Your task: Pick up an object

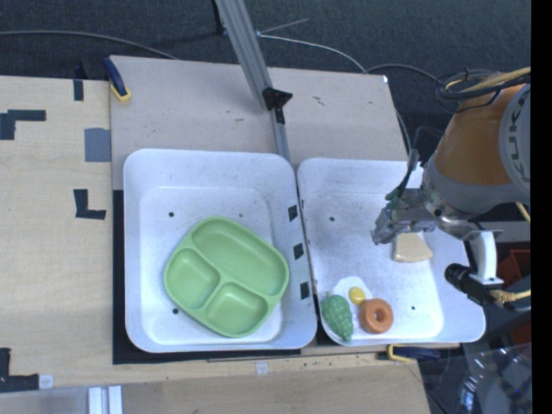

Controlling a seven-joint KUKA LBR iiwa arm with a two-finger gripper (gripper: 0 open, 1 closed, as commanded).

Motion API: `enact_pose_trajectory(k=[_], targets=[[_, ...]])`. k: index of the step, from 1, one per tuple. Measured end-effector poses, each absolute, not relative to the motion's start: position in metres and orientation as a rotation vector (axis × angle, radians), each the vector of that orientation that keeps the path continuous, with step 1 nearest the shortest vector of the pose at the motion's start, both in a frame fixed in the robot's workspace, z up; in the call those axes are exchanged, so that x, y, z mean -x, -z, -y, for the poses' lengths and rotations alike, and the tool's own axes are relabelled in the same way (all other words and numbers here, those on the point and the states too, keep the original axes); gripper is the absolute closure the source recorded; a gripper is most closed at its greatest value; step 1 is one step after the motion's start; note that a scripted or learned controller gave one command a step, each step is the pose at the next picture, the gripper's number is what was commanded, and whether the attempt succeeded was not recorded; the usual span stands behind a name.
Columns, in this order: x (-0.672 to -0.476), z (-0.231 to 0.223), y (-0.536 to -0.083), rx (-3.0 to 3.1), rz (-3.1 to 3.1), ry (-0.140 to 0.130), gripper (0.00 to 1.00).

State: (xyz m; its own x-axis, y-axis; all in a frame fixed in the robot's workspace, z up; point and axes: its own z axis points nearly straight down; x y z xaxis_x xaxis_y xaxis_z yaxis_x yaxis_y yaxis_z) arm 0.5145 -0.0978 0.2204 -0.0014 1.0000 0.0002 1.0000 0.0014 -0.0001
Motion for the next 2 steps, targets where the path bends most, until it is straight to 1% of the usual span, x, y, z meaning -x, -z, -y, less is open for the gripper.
enact_pose_trajectory(k=[1, 2], targets=[[-0.533, 0.047, -0.211, 2.214, 2.227, -0.002, 1.00], [-0.560, -0.003, -0.219, 2.213, 2.229, 0.002, 1.00]])
